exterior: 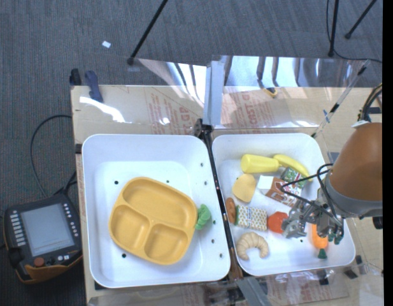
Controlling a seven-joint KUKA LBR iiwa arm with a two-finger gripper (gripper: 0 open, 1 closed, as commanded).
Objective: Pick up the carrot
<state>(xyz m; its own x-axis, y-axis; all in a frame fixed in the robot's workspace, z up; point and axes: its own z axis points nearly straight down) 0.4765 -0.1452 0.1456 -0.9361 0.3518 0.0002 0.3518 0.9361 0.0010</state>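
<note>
The carrot (320, 240) is a small orange piece with a green top, lying in the front right corner of the right bin (266, 143). My gripper (313, 229) hangs low right over it, at the end of the arm with the orange band (358, 164). It covers part of the carrot. Its fingers look spread to either side, open, and the carrot rests on the bin floor rather than being held.
Crowded to the gripper's left are a red tomato (277, 222), a cracker box (251, 217), a croissant (253, 245), a cheese wedge (244, 187), a snack packet (282, 191), a banana (293, 164) and a yellow cylinder (260, 164). The left bin holds a yellow divided tray (151, 220) and a green item (203, 217).
</note>
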